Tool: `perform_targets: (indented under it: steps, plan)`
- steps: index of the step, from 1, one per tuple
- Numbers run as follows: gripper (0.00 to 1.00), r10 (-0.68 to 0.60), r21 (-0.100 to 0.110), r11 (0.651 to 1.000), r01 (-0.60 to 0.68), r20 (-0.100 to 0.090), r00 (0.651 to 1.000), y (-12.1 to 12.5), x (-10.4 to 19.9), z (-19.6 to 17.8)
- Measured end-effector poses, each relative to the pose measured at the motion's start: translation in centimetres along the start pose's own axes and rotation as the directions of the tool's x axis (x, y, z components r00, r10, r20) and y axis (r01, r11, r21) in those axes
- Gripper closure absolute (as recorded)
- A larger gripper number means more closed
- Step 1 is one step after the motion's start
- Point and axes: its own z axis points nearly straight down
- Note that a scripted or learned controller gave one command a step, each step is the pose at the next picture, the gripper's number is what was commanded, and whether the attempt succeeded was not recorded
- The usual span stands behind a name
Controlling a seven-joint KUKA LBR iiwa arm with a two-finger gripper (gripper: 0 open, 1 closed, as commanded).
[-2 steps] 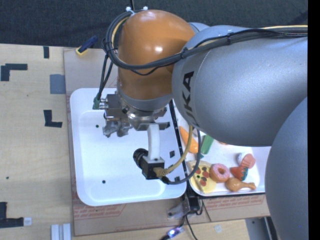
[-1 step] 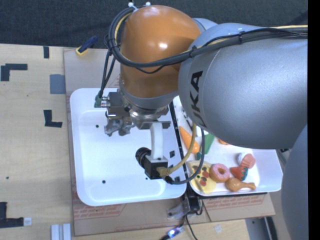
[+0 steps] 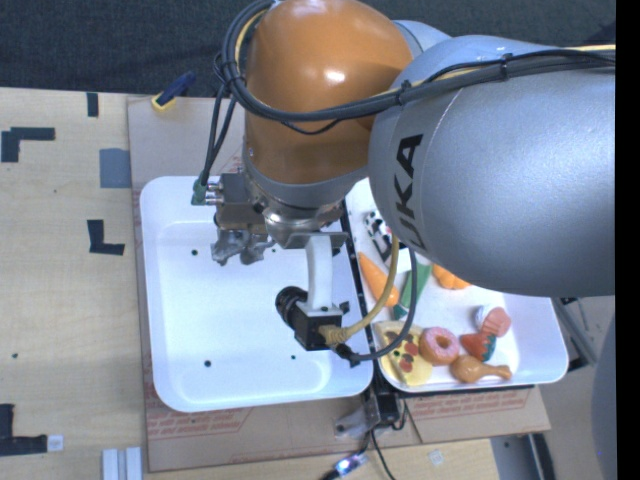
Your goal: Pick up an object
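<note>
Bench [image 3: 60, 298], two white bins | gripper [image 3: 240, 246] low over left bin [image 3: 200, 318], grip state: cannot tell, nothing seen held | donut [image 3: 438, 345], drumstick [image 3: 478, 370], carrot [image 3: 378, 280] clustered in right bin [image 3: 530, 340], likely pick stock.

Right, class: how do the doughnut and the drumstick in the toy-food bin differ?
The doughnut is pink and ring-shaped; the drumstick is golden-brown and elongated, tapering to one end. The doughnut lies higher in the view, the drumstick just below it. Both are toy foods in the same white bin.
</note>
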Motion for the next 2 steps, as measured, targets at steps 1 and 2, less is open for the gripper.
perform_targets:
  steps: [1,2]
  plan:
    - [1.0,0.001,0.0,1.0,-0.001,0.002,1.0,0.0,0.0,-0.3]
    - [1.0,0.0,0.0,1.0,0.0,0.0,1.0,0.0,0.0,-1.8]
